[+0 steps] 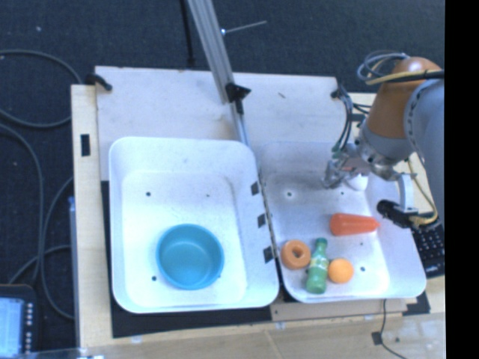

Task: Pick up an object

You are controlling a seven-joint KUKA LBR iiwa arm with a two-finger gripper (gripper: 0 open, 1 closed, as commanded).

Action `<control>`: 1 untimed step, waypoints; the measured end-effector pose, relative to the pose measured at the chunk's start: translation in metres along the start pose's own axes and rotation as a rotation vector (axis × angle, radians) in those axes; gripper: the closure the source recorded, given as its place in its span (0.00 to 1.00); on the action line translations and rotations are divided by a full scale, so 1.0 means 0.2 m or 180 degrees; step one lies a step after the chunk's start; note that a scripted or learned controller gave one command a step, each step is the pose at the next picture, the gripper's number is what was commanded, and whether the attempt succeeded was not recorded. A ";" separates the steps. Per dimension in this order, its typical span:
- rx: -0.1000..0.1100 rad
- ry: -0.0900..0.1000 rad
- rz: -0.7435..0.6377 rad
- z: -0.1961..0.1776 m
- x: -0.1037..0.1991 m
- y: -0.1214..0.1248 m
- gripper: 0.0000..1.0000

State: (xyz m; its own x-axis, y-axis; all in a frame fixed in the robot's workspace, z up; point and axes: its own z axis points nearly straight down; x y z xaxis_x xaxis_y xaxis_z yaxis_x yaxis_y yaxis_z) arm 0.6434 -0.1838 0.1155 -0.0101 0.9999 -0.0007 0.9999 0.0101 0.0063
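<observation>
Over the right white bin's point(296, 174) far edge, the grey arm's pincer point(334, 175) is blurred; its grip cannot be told, above the orange carrot-shaped toy point(353, 224).

The arm point(404, 118) is cut off at the right edge, and the hand's point(334, 176) fingers are too small to read.

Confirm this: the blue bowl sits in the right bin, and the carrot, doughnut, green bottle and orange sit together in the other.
Wrong on the bin. The camera view shows the blue bowl in the left bin; the carrot, doughnut, green bottle and orange sit in the right bin.
</observation>
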 end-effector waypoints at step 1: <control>-0.0005 0.0003 0.0010 -0.27 0.04 0.02 1.00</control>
State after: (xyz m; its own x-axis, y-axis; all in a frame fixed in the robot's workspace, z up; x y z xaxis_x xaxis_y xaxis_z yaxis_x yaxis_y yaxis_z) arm 0.6469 -0.1752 0.1685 -0.0070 1.0000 0.0001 0.9999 0.0070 0.0078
